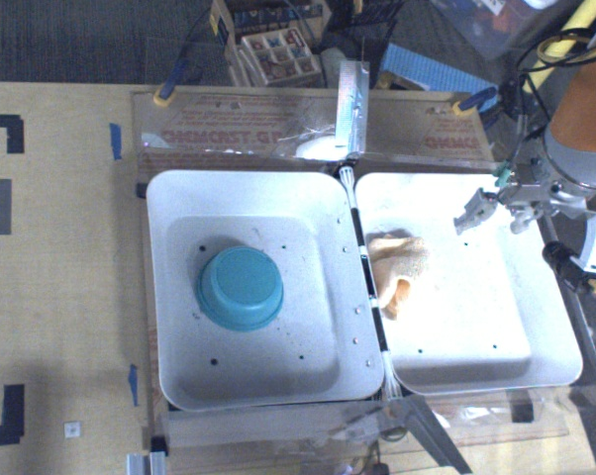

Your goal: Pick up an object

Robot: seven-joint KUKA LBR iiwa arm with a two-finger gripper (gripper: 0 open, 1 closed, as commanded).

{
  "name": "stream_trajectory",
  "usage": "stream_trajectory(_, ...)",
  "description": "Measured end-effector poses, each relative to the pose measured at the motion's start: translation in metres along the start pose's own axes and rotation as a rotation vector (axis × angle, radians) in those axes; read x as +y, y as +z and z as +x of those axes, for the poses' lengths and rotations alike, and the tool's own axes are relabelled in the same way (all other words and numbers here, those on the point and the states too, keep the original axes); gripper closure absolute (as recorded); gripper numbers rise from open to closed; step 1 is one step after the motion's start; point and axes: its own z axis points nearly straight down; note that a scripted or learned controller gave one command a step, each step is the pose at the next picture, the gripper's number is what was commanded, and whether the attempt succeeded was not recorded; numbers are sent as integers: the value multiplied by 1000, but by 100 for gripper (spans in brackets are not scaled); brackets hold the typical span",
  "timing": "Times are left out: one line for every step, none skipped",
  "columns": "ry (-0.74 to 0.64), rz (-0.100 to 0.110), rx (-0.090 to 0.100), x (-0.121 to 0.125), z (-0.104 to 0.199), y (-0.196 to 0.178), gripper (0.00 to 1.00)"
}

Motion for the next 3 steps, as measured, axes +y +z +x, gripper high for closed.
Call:
stream_trajectory(-68, -1, 0, 19, 46, 96, 0)
stream_trajectory(-102, -14, -3, 17, 52, 125, 0)
stream_trajectory(-145, -3, -1, -8, 54, 78, 0)
